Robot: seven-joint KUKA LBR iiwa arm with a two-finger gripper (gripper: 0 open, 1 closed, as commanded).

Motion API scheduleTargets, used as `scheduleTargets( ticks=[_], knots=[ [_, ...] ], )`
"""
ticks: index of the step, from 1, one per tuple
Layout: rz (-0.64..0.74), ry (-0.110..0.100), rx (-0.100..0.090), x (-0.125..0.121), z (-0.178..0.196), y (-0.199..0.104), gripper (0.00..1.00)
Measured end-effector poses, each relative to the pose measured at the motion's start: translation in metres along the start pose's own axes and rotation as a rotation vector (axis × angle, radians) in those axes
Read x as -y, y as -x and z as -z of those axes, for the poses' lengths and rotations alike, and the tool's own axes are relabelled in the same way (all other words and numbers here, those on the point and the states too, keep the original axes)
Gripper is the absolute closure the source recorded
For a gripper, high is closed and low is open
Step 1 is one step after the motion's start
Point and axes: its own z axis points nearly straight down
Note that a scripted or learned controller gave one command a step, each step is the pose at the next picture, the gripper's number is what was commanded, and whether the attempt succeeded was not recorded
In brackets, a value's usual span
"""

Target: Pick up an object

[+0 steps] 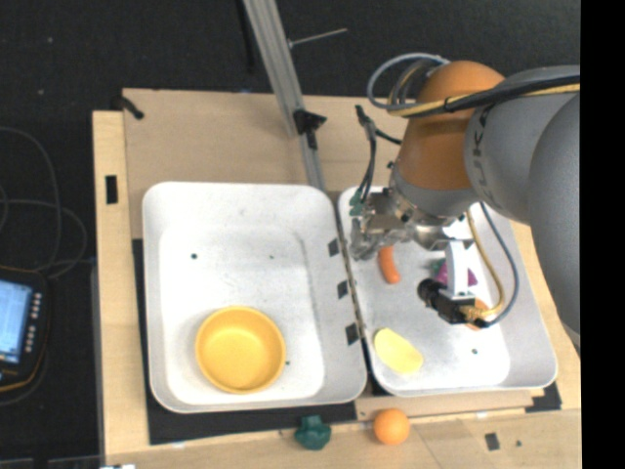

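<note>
Grey arm [532, 154] with an orange band [444, 135], looped grey cables [398, 71] and metal tool [364, 242].

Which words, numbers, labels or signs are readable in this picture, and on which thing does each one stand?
Nothing here can be read as text.
Grey arm: a few dark marks near its orange band, perhaps lettering, too blurred to read.
Handheld device at the left edge: its screen is lit, but the content is too small to read.

Fixed camera above bench [215, 135], slanted down, seemingly mid-range; left bin [234, 233], right bin [488, 355] framed.
</note>
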Motion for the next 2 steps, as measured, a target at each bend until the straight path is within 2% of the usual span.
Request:
scheduleTargets(
  ticks=[1,2],
  knots=[
    [0.002,0.0,-0.002,0.016,0.011,-0.056,1.0],
    [0.001,-0.001,-0.001,0.037,0.027,-0.093,1.0]
  ],
)
